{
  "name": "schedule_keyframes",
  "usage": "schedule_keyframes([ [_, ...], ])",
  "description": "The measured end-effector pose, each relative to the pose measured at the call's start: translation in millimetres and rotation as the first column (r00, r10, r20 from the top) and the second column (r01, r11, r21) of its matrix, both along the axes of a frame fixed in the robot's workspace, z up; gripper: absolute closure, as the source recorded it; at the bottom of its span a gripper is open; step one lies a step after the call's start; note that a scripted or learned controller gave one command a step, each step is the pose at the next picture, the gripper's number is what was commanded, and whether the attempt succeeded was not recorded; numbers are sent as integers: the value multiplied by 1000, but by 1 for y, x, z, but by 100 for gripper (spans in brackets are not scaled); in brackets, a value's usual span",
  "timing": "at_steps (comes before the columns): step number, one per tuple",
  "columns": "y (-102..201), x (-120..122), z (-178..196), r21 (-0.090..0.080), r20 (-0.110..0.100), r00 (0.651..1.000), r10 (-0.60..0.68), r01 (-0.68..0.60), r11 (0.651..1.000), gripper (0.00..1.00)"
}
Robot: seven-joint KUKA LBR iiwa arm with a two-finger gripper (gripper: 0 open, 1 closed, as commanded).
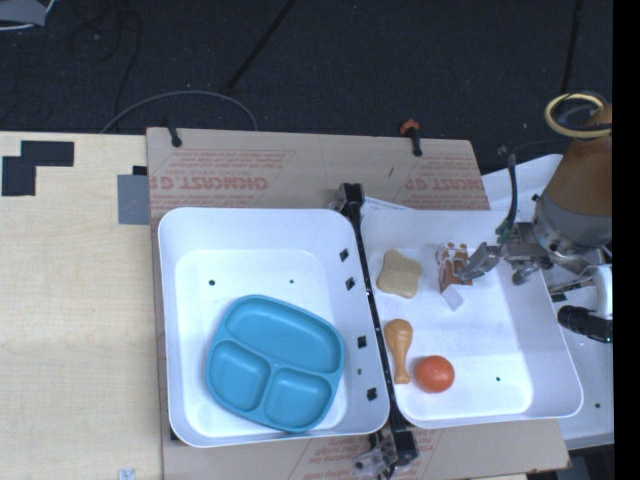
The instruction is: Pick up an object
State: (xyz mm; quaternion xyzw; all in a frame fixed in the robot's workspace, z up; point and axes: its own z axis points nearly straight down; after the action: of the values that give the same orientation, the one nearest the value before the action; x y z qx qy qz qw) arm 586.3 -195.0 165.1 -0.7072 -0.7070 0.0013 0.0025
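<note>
Nearest the camera in the right bin [560, 393] sits a tomato [434, 374], and just beside it a tan peg [399, 347] stands lengthwise, its round head pointing away. Further back lies a beige slab [399, 274]. The gripper [468, 266] is over a small striped item [455, 264]; whether it grips cannot be told. A blue tray [274, 362] fills the left bin [190, 230].

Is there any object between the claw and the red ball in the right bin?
Nothing visible blocks it. The claw is near the small striped object; the red ball lies lower, with bare bin floor between.
</note>
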Motion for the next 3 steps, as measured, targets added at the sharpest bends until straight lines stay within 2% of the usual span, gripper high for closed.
schedule_keyframes([
  [1, 5, 0, -44, 0, -1, 1000, -1, 1, 1000, 0],
  [2, 4, 0, -31, 0, -1, 1000, -2, 2, 1000, 100],
  [3, 0, 5, 31, -3, 9, 1000, 1, -1, 1000, 100],
])
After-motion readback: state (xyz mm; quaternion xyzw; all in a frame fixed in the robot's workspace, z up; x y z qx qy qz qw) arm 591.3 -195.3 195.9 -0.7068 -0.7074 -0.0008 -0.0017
